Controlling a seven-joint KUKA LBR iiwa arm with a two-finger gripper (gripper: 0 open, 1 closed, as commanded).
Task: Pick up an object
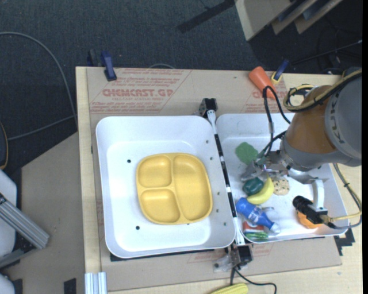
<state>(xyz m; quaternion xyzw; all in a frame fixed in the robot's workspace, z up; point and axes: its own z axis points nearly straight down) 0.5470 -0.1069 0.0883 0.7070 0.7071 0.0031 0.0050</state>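
Red "CHEMCAST GP" lettering [138,92] is printed on the brown board [172,80] at twelve o'clock; dark carpet [46,69] is seen beyond. Gripper [265,166] state cannot be told.

Floor [40,34]: dark blue-grey carpet, evenly lit. Grey cable [57,63] curving across it at left. Counter [144,89]: pale board top with red printed lettering along the far side. Blue clamp [107,66] at far left corner, orange clamp [260,77] at far right. Beige furniture [287,17] at upper right. Metal rail [20,221] at lower left.
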